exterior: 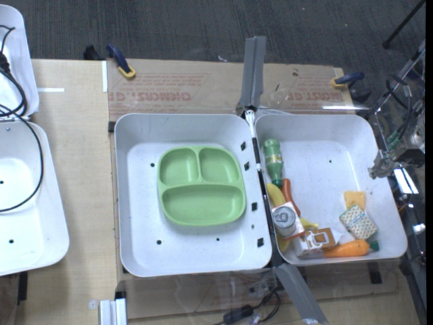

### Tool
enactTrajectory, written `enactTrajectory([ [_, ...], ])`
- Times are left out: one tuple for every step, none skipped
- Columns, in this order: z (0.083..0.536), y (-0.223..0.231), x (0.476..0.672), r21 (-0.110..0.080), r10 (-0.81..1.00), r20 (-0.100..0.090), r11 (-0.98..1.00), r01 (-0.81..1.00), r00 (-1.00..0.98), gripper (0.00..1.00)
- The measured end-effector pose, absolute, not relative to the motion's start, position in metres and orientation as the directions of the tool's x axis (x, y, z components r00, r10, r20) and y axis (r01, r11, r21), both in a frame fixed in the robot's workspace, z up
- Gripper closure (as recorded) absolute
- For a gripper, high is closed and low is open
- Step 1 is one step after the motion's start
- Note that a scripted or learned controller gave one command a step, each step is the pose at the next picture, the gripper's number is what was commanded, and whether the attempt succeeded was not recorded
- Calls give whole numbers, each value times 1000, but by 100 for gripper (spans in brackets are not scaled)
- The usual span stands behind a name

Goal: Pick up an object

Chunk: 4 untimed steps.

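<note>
Camera view, green bottle [272, 158], white label

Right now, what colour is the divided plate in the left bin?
Light green, plain, seen in the camera view: divided plate.

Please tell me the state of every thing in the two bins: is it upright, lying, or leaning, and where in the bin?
Green divided plate: lying flat, right side up, in the left bin.
Green bottle: lying along the right bin's left wall.
Banana: lying below the bottle.
Can: lying, its end facing the camera.
Carrot: lying at the near wall.
Small patterned packet: lying tilted, above the carrot.
</note>
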<state>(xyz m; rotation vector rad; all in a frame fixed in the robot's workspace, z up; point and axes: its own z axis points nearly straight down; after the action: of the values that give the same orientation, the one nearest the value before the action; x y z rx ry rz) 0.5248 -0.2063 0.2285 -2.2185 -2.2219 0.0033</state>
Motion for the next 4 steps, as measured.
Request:
enactTrajectory([
  [117, -215, 536, 0, 989, 0, 145, 989, -145, 0],
  [102, -223, 538, 16, 894, -14, 447, 894, -447, 0],
  [101, -217, 520, 14, 818, -21, 575, 818, -575, 0],
  [161, -222, 504, 1, 756, -2, 654, 756, -654, 0],
])
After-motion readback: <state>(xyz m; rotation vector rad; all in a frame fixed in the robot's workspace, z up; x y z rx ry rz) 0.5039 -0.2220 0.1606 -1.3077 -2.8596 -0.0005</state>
